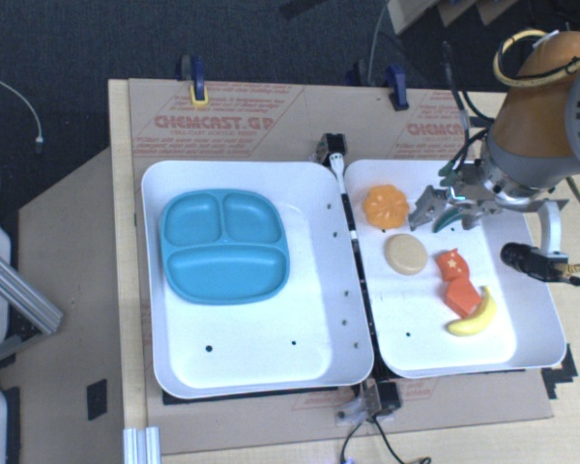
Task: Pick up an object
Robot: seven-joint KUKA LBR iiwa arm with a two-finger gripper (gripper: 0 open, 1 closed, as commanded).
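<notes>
In the right bin (522, 351) lie an orange pumpkin-shaped toy (385, 206), a round beige disc (406, 254), a red block-like toy (454, 280) and a yellow banana (472, 317). My gripper (443, 211) hangs over the bin's back part, just right of the orange toy and above the beige disc. Its fingers are spread apart with nothing between them. The arm comes in from the upper right.
The left bin (251, 356) holds a blue divided plate (225, 245). A black clip and cable (333, 153) sit at the back where the two bins meet. Cardboard underlay surrounds both bins.
</notes>
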